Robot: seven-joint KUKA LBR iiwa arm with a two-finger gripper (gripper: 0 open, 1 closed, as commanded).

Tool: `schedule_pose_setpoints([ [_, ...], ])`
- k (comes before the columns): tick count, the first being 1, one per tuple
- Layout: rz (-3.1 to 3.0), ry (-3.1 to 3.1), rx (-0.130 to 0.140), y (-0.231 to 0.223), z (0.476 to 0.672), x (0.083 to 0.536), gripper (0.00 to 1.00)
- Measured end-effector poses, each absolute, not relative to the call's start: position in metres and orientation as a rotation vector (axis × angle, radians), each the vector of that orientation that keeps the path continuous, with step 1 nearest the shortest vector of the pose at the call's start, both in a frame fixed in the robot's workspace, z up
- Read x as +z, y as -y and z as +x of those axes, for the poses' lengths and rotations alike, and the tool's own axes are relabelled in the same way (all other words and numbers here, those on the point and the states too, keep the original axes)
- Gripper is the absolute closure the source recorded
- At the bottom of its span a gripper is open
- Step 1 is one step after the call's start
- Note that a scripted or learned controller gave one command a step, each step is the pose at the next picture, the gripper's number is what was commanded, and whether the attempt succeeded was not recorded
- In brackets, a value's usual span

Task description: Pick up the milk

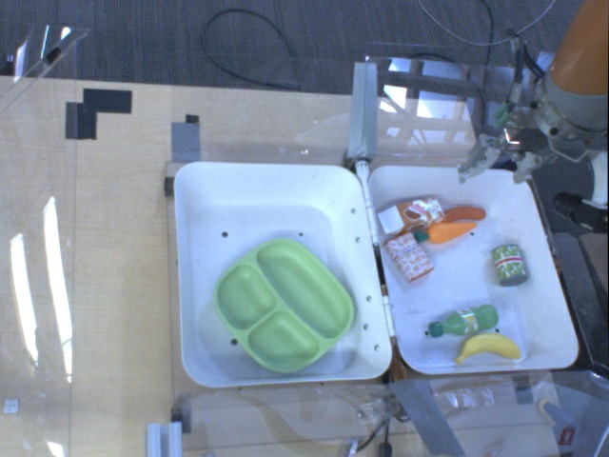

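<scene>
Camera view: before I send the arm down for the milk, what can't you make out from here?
- Small red-and-white milk carton: print too small to read, so its identity is a guess.
- Second carton with a white end: partly covered by the orange carrot and the brown sausage.
- Gripper: small and blurred against the clear panel; finger state unclear.
- Grey and orange arm: cut off by the right edge.

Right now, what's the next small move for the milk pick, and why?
Probably travel the gripper toward the camera and to its left, to hover above the milk carton. The gripper sits over the right bin's far rim, while the carton lies flat near the divider, tight beside the carrot, so approach from overhead.
</scene>
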State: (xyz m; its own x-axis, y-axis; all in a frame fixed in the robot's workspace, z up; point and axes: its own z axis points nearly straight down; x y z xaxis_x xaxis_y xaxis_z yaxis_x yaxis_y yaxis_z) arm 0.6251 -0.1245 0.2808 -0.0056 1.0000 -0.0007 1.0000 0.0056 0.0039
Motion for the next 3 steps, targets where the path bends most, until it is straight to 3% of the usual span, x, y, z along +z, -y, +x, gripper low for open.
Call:
schedule_pose_setpoints([
  [1, 1.976, -2.436, 0.006, 0.063, 0.648, 0.225, 0.0],
  [2, 2.159, -2.261, 0.022, 0.09, 0.657, 0.111, 0.0],
  [3, 2.047, -2.332, 0.042, 0.088, 0.642, 0.105, 0.0],
])
